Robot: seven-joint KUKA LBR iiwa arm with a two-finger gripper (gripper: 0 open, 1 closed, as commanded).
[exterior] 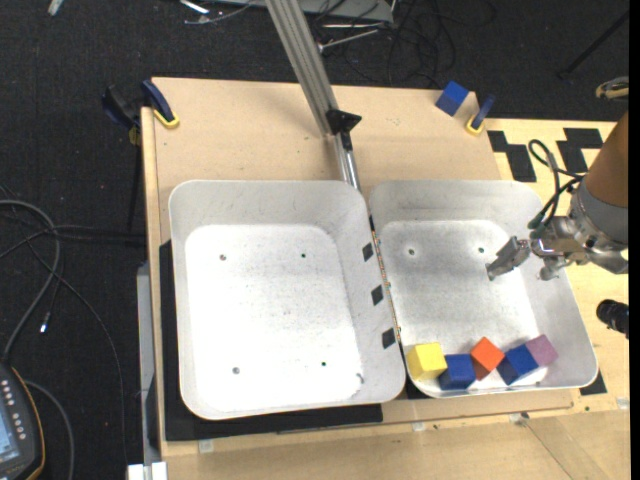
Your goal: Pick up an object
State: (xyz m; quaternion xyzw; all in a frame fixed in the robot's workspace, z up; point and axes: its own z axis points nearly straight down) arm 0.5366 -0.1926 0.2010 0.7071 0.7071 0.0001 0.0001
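Several small blocks lie along the front edge of the right bin [450,203]: a yellow cube [427,358], a blue cube [459,371], an orange cube [487,354], a second blue block [519,365] and a purple block [542,348]. My gripper [525,265] hangs over the right side of this bin, well behind the blocks and apart from them. Its fingers are open with nothing between them.
The left bin [190,208] sits beside the right one, and they meet at a shared middle rim. A loose blue cube [453,97] rests on the wooden bench at the back right. A slanted metal pole [305,53] crosses above the back of the bench.
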